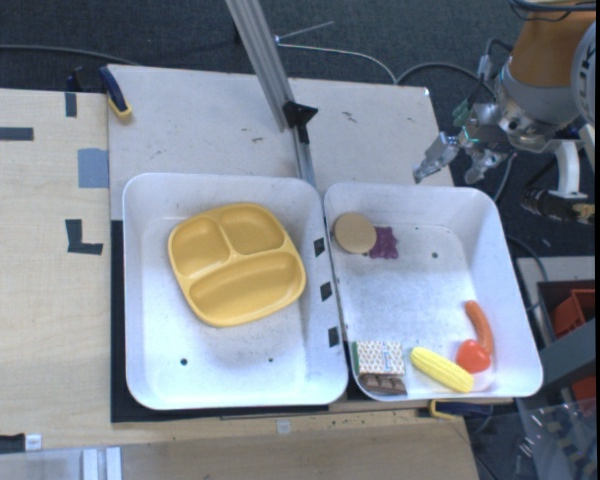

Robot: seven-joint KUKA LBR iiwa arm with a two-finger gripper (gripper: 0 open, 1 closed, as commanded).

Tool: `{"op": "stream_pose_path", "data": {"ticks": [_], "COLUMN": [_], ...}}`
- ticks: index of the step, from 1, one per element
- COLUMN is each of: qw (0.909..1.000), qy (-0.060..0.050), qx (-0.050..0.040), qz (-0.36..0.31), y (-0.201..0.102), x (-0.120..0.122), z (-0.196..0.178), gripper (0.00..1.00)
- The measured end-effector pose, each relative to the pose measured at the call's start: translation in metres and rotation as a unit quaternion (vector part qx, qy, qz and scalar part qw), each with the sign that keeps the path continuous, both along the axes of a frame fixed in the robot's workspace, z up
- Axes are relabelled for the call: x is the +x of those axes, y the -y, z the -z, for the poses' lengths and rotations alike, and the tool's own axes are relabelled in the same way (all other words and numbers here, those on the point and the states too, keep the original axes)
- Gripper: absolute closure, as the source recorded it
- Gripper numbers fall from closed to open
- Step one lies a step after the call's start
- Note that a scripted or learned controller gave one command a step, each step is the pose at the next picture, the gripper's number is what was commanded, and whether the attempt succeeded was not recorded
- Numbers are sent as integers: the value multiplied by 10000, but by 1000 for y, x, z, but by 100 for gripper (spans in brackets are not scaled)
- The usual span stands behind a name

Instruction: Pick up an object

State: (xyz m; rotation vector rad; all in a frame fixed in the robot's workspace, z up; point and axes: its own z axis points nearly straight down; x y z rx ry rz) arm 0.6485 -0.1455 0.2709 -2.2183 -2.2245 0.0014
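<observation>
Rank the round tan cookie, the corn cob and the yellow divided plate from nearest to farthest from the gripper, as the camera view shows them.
Measured from the gripper, above the right bin's far edge:
1. Round tan cookie, at the far left of the right bin.
2. Corn cob, at the near edge of the right bin.
3. Yellow divided plate, in the left bin. Its near rim nearly ties with the corn; its middle lies farther.

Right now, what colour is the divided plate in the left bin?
Yellow divided plate, clearest in the camera view.

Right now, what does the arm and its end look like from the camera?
The arm has an orange upper segment over a rounded grey wrist section. Below it, the gripper is a compact grey metal assembly with dark parts and a small greenish spot. Dark cables loop near the top of the arm.
</observation>
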Motion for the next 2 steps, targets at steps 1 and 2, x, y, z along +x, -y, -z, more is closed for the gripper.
{"op": "stream_pose_path", "data": {"ticks": [1, 2], "qw": [10000, 10000], "qy": [-1, -5], "qx": [-5, -10], "qz": [-11, -7], "y": [-1, 0], "x": [0, 0], "z": [-10, -10], "gripper": [100, 0]}}
